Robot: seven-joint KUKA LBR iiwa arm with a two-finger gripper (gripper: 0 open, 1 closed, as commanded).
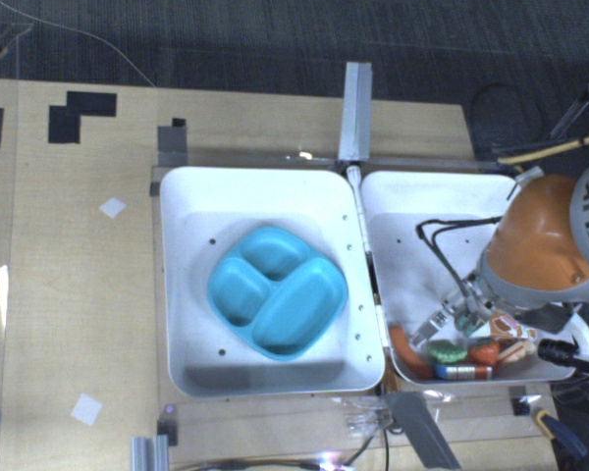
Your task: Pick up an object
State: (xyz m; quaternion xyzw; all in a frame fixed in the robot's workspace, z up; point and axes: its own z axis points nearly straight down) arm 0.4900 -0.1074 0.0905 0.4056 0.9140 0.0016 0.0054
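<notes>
While the gripper (450,319) hangs low over the heap of small things in the near corner of the right bin (412,199), the step in hand looks like the descent onto a target, and doing it well means singling out one piece, not the whole cluster. The candidates lie crowded together: a green round thing (443,350), a red piece (483,352) just beside it, an orange piece (403,344) against the bin's near wall, and a thin stick with a blue end (454,370). The pieces touch, so a straight vertical approach over one item's middle seems safest, with the jaws spanning its narrow side and kept clear of the wall. How wide the jaws stand I cannot tell; the metal parts are too small and cluttered. The arm reaches in from the right, its orange band (540,238) bulking above the wrist, which points down and leftward toward the pile. A blue divided tray (277,290) sits in the left bin (191,263), well apart.
</notes>
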